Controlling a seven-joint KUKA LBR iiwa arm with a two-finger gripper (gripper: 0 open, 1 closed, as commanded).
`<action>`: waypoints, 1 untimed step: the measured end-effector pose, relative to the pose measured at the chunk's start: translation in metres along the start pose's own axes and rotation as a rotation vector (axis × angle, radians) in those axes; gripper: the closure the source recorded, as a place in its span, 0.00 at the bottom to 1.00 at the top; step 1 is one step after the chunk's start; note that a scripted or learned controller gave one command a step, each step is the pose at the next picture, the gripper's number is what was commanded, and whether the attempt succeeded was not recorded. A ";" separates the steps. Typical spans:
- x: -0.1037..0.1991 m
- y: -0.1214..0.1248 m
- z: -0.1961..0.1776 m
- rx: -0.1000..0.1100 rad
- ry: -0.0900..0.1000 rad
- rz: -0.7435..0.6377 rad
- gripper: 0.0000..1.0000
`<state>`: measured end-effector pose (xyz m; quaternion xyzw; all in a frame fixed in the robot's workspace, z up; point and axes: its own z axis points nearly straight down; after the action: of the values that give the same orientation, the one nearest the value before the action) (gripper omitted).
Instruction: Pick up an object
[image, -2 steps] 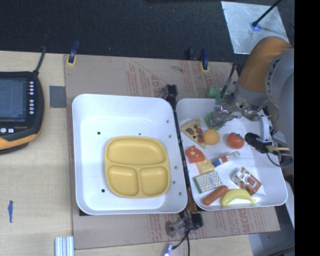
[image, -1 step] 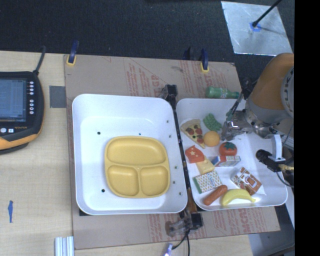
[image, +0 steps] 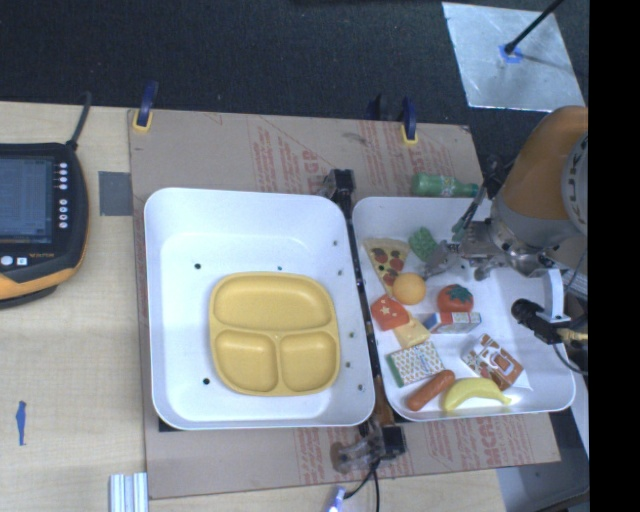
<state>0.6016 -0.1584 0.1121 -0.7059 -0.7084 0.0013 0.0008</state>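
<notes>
The right bin (image: 560, 400) holds several toy foods: a pizza slice (image: 387, 258), an orange ball (image: 408, 289), a red tomato (image: 455, 297), a red wedge (image: 390, 311), a sausage (image: 430, 390), a banana (image: 475, 397) and a red-and-white packet (image: 492, 362). A green piece (image: 422, 242) lies near the bin's back. My gripper (image: 452, 262) hangs over the back part of this bin, just right of the green piece and above the tomato. I see nothing held in it. The arm (image: 545, 190) comes in from the right.
The left bin (image: 170, 230) carries a yellow divided plate (image: 273, 332). A green bottle (image: 445, 185) lies on the cardboard behind the right bin. A control pendant (image: 35, 225) rests on the bench at far left. A checked box (image: 415, 362) and a small carton (image: 455, 321) sit mid-bin.
</notes>
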 end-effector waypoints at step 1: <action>-0.025 -0.031 0.020 0.000 0.000 -0.001 0.00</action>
<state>0.5705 -0.1839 0.0918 -0.7055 -0.7087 0.0013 0.0009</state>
